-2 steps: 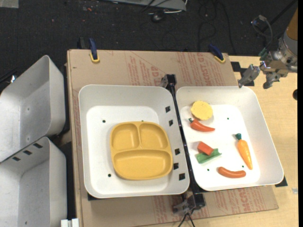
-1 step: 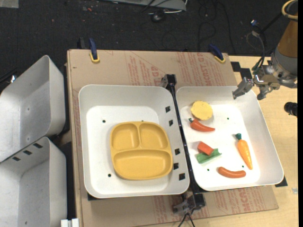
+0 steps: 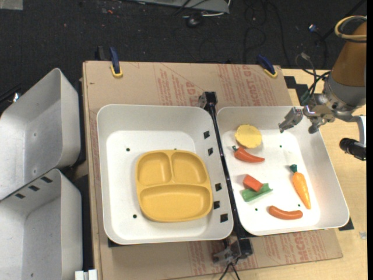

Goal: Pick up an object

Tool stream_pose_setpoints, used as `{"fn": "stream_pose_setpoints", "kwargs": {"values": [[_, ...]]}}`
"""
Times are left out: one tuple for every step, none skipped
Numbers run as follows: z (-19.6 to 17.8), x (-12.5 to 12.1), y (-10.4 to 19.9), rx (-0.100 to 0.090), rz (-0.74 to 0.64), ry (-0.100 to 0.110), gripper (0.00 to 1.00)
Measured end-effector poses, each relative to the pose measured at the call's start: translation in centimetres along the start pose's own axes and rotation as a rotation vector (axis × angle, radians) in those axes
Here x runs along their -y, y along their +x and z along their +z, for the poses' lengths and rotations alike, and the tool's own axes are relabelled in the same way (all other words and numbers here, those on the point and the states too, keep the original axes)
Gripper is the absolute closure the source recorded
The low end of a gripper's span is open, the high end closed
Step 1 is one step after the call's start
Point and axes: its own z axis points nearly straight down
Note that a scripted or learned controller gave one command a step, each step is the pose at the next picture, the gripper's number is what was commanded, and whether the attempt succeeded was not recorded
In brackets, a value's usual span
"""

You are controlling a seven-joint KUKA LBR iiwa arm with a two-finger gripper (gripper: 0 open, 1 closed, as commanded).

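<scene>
My gripper (image 3: pixel 303 121) hangs over the far right corner of the right bin (image 3: pixel 335 174), open with nothing between its fingers. Below it in that bin lie a yellow round piece (image 3: pixel 249 136), a red chili (image 3: pixel 248 154), a red and green piece (image 3: pixel 255 187), an orange carrot (image 3: pixel 300 189) and a red sausage (image 3: pixel 285 213). The yellow piece lies nearest, to the gripper's left; all the objects sit apart from the fingers.
The left bin (image 3: pixel 116 156) holds a yellow divided plate (image 3: pixel 173 185). A black divider (image 3: pixel 218 156) runs between the bins. Two more white bins (image 3: pixel 35 174) stand tilted at the far left, off the cardboard base.
</scene>
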Motion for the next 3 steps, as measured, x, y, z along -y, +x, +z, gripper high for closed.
{"fn": "stream_pose_setpoints", "kwargs": {"values": [[6.2,-0.4,0.4,0.000,-0.004,0.000,0.00],[4.8,-0.5,0.3,0.002,-0.005,-0.007,1.00],[-0.6,-1.2,1.3,0.003,-0.005,-0.011,1.00]]}}
